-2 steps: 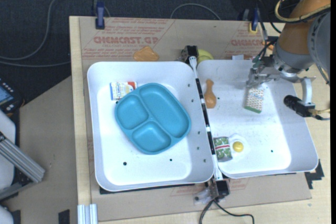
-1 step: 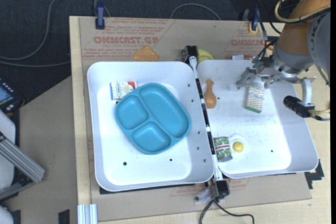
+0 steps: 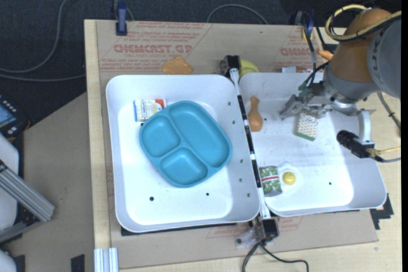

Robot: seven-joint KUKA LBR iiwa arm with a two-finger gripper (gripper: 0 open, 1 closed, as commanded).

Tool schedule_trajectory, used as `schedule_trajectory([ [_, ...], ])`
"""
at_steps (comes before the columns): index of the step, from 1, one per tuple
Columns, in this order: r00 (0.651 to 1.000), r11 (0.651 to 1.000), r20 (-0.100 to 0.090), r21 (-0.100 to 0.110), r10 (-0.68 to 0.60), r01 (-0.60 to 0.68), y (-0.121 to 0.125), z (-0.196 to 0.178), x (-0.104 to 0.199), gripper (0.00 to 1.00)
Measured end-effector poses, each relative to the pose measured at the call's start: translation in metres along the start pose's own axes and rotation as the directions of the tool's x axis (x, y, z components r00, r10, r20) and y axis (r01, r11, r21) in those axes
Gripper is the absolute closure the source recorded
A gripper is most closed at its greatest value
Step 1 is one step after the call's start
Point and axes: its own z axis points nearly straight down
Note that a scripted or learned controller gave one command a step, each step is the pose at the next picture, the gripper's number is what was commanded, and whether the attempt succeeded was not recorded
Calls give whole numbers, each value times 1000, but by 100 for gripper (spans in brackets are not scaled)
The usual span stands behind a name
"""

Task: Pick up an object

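— Camera view from overhead: what did you make of the arm [image 3: 366, 54]?

— It reached in from the right, grey with its orange band, and hung over the far part of the right bin [image 3: 331, 197]. The gripper [image 3: 305, 105] pointed down there, and its fingers [image 3: 288, 109] looked spread apart, with nothing between them that I could see.

— And something to pick up?

— A small checked packet [image 3: 306, 127] lay on the bin floor just below the gripper, very close to it, though I couldn't tell whether they touched. Near the left wall of that bin sat a tan, peanut-shaped piece [image 3: 255, 113]. Toward the near side lay a green-and-white packet [image 3: 270, 180] with a little yellow ball [image 3: 289, 178] just beside it.

— The other bin?

— The left bin [image 3: 127, 200] carried a blue divided plate [image 3: 184, 143] — three compartments, lying flat and turned at a slant. A white carton with red and blue print [image 3: 146, 109] was tucked at the plate's far-left edge, partly under it or touching it.

— Anything off the bins?

— On the counter [image 3: 95, 137] behind them, an orange lump [image 3: 177, 65] sat beyond the left bin, and a yellow-green object [image 3: 247, 68] rested by the black clamp where the two bins met.
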Motion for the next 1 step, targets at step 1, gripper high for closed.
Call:
schedule_trajectory([
  [1,1000,1000,-5,0,0,0,-26,-1,-12,0],
])
